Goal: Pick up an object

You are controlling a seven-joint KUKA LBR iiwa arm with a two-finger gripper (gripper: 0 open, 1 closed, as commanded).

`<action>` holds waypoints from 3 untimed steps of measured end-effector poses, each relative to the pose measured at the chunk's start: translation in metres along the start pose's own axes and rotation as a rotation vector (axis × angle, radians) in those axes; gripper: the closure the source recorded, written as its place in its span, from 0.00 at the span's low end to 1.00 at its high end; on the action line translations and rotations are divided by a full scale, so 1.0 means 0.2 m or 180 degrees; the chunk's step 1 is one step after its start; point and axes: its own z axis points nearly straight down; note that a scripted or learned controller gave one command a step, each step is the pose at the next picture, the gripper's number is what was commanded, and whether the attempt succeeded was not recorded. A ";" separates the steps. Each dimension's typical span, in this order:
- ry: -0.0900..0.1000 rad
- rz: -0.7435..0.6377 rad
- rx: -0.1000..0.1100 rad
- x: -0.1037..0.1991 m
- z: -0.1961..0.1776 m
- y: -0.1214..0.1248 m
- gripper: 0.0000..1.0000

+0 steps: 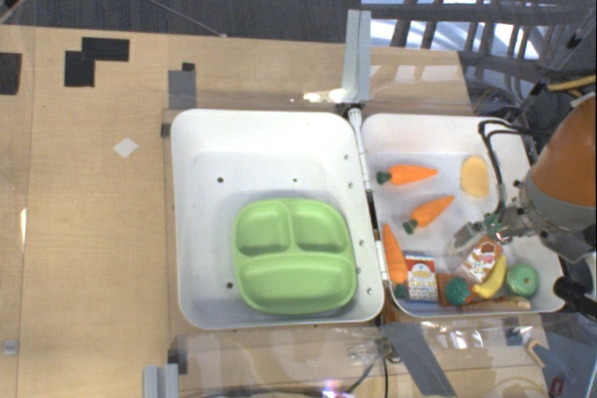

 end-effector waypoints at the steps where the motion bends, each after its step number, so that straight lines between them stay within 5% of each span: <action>1: -0.0013 0.0442 -0.0032 0.06 0.23 0.17 0.00; 2: -0.0012 0.0436 -0.0039 0.12 0.24 0.45 0.00; 3: -0.0016 0.0128 -0.0028 -0.15 0.24 0.44 0.00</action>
